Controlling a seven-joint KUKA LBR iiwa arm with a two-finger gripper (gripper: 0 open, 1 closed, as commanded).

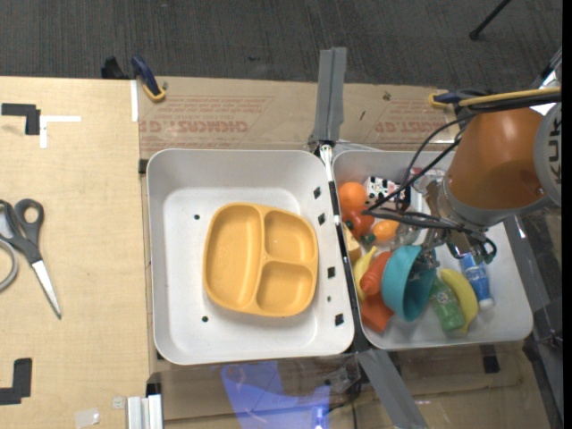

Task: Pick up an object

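Note:
The right bin [511, 327] holds a heap of toys: a teal cup [407, 281] lying on its side, a yellow banana [461, 295], an orange ball [353, 194], a small orange fruit [386, 231], a red piece [376, 309], a green item [446, 316] and a blue-and-white tube [477, 281]. My gripper [436, 224] hangs low over the middle of this bin, under the orange band [496, 159], just above and right of the teal cup. The wrist and cables hide its tips. Nothing shows as lifted.
In the left bin [170, 266] lies a yellow divided plate [262, 259]. Scissors [32, 250] rest on the wooden bench at far left. A blue clamp [148, 78] and a grey post [331, 96] stand behind the bins on cardboard.

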